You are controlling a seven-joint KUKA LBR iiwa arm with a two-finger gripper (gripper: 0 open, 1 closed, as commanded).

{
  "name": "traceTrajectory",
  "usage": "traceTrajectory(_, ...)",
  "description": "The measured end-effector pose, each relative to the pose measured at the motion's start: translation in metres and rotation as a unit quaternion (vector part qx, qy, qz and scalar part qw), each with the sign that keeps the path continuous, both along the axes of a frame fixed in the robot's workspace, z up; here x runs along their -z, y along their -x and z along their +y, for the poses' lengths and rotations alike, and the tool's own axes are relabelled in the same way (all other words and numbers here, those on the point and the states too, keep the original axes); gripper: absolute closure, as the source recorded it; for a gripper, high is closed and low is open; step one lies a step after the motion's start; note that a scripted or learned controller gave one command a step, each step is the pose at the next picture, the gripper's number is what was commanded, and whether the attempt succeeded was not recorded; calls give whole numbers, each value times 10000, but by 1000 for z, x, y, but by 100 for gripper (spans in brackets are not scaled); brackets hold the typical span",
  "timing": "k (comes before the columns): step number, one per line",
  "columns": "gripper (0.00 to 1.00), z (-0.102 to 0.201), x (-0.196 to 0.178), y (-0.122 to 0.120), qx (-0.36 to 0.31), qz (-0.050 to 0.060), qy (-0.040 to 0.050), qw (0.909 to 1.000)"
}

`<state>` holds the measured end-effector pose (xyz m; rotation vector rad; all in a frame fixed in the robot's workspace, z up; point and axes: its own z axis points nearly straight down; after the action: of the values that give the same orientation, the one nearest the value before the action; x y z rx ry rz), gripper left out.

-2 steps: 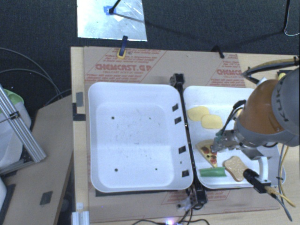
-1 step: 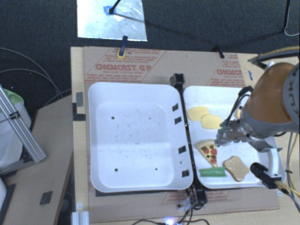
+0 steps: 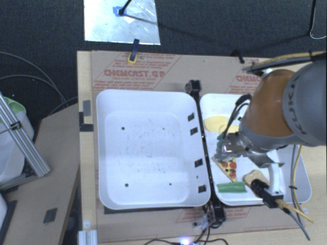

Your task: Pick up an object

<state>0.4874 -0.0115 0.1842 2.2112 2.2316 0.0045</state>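
Two white bins on tabletop [image 3: 87, 152]: left bin [image 3: 148, 149] at 9 o'clock, right bin [image 3: 301, 185] at 3. Inside right bin, yellow piece [image 3: 215, 122] at 12, pizza slice toy [image 3: 229, 168] just under gripper [image 3: 225, 151], green block [image 3: 231, 187] at 6. Gripper spread: cannot tell.

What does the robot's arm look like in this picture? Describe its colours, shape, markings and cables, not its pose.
The arm is bulky and rounded: grey casing with dark lettering, and a broad orange band above the wrist. Black cables run beside the band down to the metallic gripper. Yellowish cables trail near the lower right.
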Motion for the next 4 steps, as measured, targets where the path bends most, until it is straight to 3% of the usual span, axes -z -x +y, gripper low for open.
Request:
traceTrajectory(2,100,94,-150,0,-5,-37,-8,10000)
traceTrajectory(3,100,64,-248,0,29,-58,0,10000)
traceTrajectory(4,100,64,-195,1,43,12,11,10000)
